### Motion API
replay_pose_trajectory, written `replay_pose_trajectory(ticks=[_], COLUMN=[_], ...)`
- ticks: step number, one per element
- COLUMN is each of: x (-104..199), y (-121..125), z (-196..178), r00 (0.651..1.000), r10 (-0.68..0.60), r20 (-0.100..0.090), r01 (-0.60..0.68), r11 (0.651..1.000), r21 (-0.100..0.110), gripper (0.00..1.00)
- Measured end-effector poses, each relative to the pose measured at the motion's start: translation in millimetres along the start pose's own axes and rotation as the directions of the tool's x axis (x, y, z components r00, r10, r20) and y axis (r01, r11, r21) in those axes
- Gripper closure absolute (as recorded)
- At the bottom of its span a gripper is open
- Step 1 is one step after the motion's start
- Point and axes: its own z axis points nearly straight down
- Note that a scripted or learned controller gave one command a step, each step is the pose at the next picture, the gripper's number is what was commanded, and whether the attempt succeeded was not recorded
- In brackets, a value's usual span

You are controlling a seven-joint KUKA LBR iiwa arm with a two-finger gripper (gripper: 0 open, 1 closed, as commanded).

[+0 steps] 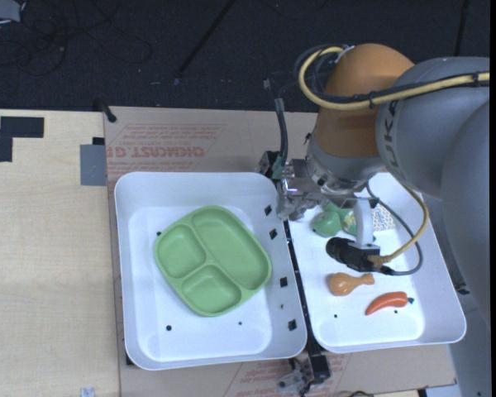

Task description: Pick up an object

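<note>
My gripper hangs low over the back left part of the right bin, close to the wall between the two bins. A green toy lies right beside it, partly hidden under the wrist. Nearer the front of that bin lie a tan drumstick-shaped toy and a red chili pepper, both apart from the gripper. A small patterned item peeks out behind the arm.
The left bin holds a green divided plate lying flat at its middle. Cardboard sits under both bins, and the bulky arm covers the right bin's back half.
</note>
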Motion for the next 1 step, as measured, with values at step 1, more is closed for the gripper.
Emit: replay_pose_trajectory(ticks=[1], x=[54.7], y=[15.3], z=[-4.7], r00=[1.0], r10=[-0.002], r20=[0.0], r01=[0.002], r11=[1.0], r21=[0.0], gripper=[1.0])
